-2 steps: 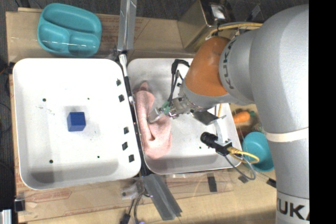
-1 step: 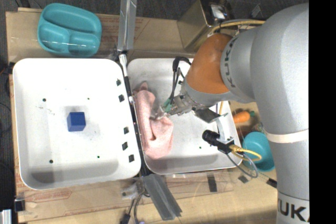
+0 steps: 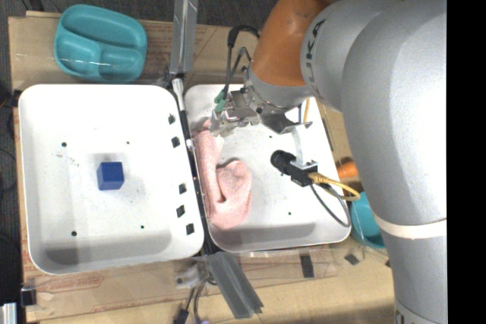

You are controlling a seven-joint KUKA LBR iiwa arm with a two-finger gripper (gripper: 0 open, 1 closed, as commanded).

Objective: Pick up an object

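**Camera view: gripper low over the pink cloth in the right bin**

Camera view gives me both white bins side by side on the counter (image 3: 152, 38). I see the arm (image 3: 364, 64) coming in from the right, its orange band sitting above the far edge of the right bin (image 3: 323, 228). The gripper (image 3: 222, 120) hangs at that bin's far left corner, right at the far end of a pink cloth (image 3: 224, 182). From this angle I cannot tell how it is set or whether it has any of the fabric.

The pink cloth lies crumpled along the left wall of the right bin, running from the far corner down toward the near edge, with a thicker fold bulging toward the bin's middle. A black cable connector (image 3: 291, 167) hangs over the right half of the same bin, with a yellow and black lead curving off past its right edge.

In the left bin (image 3: 45, 117), a small blue cube (image 3: 111, 174) sits alone, slightly left of the middle, well apart from the walls. Beyond that bin's far edge, a teal divided tray (image 3: 100, 42) rests on the counter's far left corner.
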